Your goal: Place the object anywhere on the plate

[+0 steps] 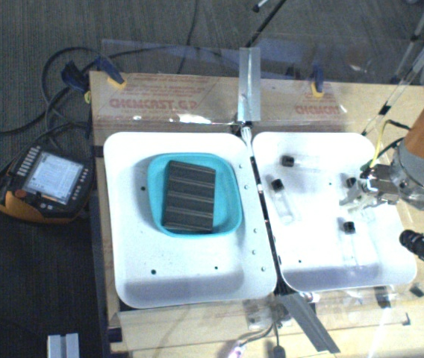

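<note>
A dark ribbed block (189, 195) lies flat on a teal plate (229, 209) in the left white bin (122, 222). At three o'clock, the claw (361, 192) hangs over the right bin (313, 263); its opening cannot be told. Small black-capped clear vials (281, 197) lie scattered nearby.

Grey arm (413, 171) with orange band; metallic gripper (357, 192), perhaps with yellow cabling.

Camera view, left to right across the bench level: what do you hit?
Handheld controller on the floor → left bin → teal plate carrying a dark ridged block → right bin with small clear black-capped vials → claw.
</note>
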Available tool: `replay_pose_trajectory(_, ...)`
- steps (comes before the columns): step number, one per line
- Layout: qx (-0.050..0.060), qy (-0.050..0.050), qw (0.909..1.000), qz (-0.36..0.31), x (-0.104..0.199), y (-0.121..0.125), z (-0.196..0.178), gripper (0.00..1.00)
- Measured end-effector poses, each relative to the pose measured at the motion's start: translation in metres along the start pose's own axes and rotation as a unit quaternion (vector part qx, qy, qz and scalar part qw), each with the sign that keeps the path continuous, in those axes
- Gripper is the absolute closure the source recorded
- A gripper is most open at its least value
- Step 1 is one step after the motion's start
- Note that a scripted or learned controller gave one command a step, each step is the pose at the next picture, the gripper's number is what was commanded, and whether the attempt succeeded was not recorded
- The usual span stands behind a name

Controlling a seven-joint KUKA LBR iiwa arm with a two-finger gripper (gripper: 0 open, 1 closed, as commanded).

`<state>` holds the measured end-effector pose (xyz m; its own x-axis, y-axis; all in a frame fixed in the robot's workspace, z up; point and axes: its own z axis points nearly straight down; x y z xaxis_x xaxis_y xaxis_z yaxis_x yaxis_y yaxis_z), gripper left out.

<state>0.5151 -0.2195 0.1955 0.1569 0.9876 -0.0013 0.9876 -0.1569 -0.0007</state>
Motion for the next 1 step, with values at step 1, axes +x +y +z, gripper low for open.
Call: replay_pose_trajectory(1,0.0,0.0,1.0,0.0,0.0,0.0,0.0,0.0)
